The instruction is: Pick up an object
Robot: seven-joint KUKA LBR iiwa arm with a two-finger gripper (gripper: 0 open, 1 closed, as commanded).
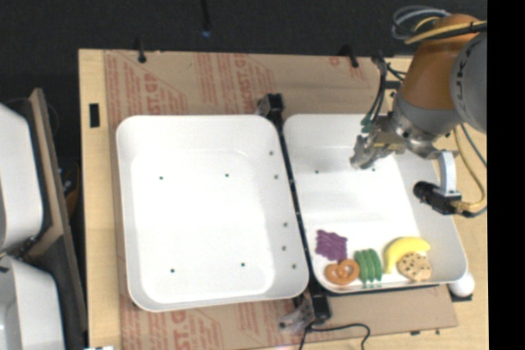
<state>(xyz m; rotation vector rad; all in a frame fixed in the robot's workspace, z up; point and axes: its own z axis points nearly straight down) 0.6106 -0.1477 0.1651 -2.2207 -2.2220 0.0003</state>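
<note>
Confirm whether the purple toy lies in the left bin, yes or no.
No. The purple toy lies in the right bin, near its front edge beside the pretzel and the green toy.

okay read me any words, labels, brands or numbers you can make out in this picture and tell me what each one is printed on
Nothing here can be read.
Red printed lettering runs along the edges of the brown cardboard sheet under the two shallow white bins: too blurred to read.
The toy food and the grey arm's gripper show no lettering.
</note>
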